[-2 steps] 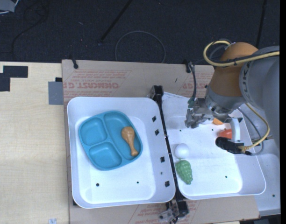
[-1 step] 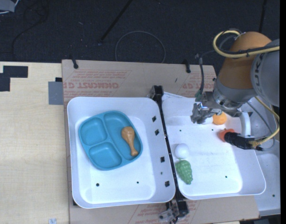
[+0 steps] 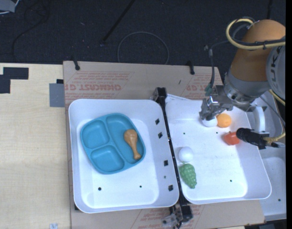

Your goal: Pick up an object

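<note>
Arm pose: I see the grey arm with its orange band reaching in from the right. It is bent over the far right corner of the right-hand shallow white bin, with its wrist turned down toward the bin floor.
Gripper place: the two-finger gripper sits low inside that bin, close to its far edge and about midway along it.
Gripper opening: I cannot tell how wide it stands. Its metal parts run together at this slant.
Contact: a small white rounded bit shows right under the gripper's tip. I cannot tell whether it belongs to the gripper or lies loose. I see nothing clearly held.
Nearest thing: a small orange ball lies just beside the gripper on the side toward the bin's right edge. I cannot tell if they touch.
Other things, right bin: a red-orange lump lies near the right edge. A white ball lies by the left edge about midway, and a green knobbly lump lies just nearer than it.
Left bin: a blue three-part plastic plate carries a tan toy drumstick in its long right compartment.
Cut off: the arm's upper part runs out of view at the right, and the red-orange lump's right side is covered by robot hardware.
</note>
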Robot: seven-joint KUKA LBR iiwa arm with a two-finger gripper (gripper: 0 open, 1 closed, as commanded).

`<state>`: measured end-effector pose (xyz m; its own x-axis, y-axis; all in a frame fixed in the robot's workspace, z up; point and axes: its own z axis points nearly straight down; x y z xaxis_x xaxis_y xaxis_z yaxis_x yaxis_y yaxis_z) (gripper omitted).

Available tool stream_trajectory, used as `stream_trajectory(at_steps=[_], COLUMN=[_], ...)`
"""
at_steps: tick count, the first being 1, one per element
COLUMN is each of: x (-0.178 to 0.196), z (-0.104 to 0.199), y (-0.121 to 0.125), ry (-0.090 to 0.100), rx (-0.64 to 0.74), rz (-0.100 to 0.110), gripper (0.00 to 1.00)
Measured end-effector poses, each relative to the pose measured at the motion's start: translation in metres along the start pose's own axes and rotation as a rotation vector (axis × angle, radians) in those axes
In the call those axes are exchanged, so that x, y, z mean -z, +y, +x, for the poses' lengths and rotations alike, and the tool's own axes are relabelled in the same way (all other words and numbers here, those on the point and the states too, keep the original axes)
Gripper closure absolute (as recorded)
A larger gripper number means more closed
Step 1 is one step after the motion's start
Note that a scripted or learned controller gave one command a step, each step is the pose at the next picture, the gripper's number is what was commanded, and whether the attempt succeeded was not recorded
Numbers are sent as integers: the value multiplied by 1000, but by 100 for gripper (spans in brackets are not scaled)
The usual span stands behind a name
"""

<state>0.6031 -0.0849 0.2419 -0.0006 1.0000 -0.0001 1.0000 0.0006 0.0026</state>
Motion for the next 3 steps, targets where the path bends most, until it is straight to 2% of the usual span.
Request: stream_trajectory(at_steps=[2, 3], x=[7, 8], z=[84, 141], y=[-40, -52], ry=[2, 3], rx=[3, 4], rz=[7, 8], gripper=[100, 100])
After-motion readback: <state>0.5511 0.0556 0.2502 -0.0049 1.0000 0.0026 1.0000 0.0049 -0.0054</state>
